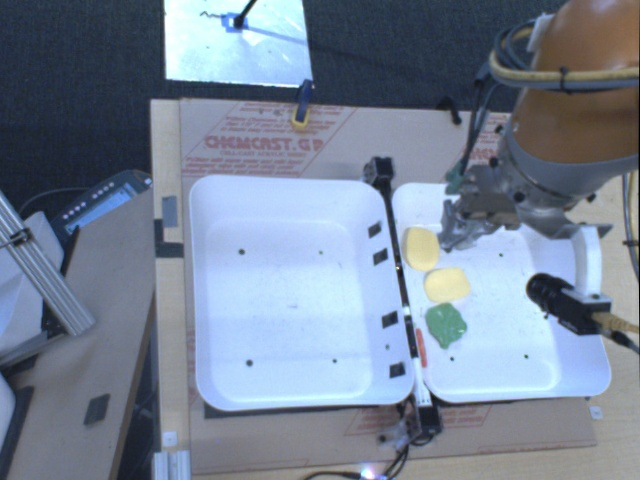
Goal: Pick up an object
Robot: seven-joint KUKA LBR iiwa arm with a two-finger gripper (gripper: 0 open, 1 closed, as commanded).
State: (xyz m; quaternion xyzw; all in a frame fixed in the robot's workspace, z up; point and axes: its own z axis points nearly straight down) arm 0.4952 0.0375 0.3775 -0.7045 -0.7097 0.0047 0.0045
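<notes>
The arm [585,78] is reaching in from 3 o'clock, hanging its jaws over the right bin [500,368] near that bin's 11 o'clock corner. How far the jaws are standing apart cannot be told. A pale yellow piece [421,248] is lying just at their 7 o'clock. A second yellow piece [447,285] and a green piece [445,325] are lying in line below it, toward 6 o'clock, along the bin's 9 o'clock wall.

The left bin [290,298] offers open floor throughout. In the right bin [520,358], the upper yellow lump [421,249], lower yellow lump [447,286] and green lump [445,324] line its left side. The floor to their right is free. The gripper [458,236] overhangs the far end.
</notes>
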